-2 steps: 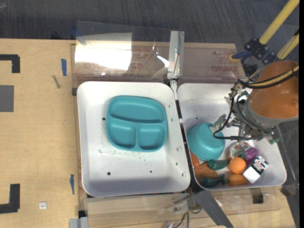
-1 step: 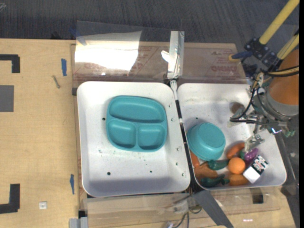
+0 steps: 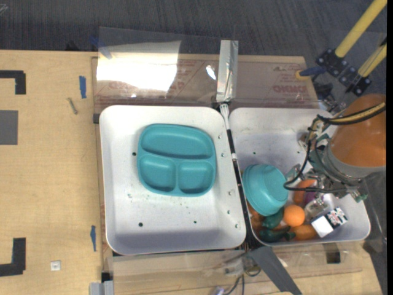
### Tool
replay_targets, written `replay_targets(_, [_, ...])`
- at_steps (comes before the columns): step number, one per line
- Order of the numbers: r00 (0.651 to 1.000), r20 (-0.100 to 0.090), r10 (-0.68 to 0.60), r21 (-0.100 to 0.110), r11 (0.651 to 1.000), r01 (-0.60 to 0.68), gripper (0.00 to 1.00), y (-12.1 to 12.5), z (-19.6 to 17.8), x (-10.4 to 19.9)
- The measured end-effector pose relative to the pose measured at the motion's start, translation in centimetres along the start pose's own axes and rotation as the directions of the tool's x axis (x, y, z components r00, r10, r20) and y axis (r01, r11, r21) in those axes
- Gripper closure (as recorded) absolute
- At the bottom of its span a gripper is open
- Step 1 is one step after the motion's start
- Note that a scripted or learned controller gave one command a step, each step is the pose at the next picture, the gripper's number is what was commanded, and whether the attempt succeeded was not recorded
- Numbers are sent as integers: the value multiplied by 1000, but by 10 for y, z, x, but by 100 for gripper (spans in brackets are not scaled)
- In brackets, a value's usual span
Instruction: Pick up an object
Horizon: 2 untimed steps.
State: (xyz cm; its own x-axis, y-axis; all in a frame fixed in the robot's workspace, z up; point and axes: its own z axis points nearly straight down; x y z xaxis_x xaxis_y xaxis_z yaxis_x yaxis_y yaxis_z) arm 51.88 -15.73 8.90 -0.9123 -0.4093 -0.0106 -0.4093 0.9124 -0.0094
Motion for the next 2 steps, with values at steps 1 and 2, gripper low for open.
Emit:
replay_targets(1, [1000, 11, -3, 7, 1000, 3, 100, -1, -13, -4])
replay_targets(2, [1000, 6, 0, 3, 1000, 0, 100, -35, -199, -42])
